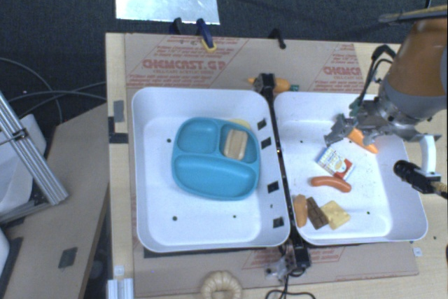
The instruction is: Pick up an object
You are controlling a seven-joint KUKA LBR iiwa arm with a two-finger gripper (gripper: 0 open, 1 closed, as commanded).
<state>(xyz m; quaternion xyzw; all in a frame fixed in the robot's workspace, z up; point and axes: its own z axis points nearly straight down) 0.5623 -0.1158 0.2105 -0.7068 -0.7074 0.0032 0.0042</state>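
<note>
Two shallow white bins sit side by side on the bench (175,52). The left bin (157,220) holds a blue sectioned plastic tray (210,175) with a tan bread-like piece (235,144) in its upper right compartment. The right bin (399,220) holds a small white printed packet (334,163), a red-orange sausage (330,183) just below it, and a cluster near the front: an orange piece (299,210), a brown block (316,213), a pale yellow cheese-like wedge (336,214). An orange carrot-like piece (362,138) lies at the gripper (344,128), low over the bin's upper half; open or closed, cannot tell.
</note>
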